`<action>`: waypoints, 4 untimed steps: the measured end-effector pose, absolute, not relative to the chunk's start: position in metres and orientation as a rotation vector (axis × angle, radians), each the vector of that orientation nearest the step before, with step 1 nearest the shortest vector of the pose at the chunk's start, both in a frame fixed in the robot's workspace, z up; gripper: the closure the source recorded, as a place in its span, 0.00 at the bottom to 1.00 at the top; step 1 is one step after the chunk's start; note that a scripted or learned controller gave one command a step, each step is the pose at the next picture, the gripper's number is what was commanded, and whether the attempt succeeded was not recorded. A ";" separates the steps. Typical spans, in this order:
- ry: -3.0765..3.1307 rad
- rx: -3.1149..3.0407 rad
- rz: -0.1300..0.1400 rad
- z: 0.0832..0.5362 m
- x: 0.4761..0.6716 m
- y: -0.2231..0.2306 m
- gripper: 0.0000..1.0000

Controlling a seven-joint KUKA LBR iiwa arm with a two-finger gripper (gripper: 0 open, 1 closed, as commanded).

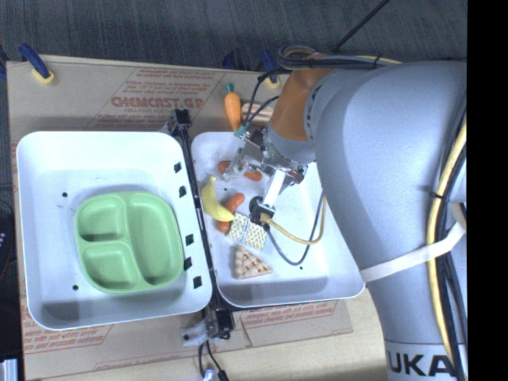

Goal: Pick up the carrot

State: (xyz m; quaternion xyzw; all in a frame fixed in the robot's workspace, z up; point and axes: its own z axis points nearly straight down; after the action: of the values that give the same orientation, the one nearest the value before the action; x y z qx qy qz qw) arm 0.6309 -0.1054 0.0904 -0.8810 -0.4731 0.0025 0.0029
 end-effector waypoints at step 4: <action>-0.424 -3.112 0.006 0.191 0.590 0.046 0.00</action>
State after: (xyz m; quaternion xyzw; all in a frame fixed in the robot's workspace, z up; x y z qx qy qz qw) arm 0.5905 0.0461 0.1915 -0.9908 -0.1350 0.0018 0.0006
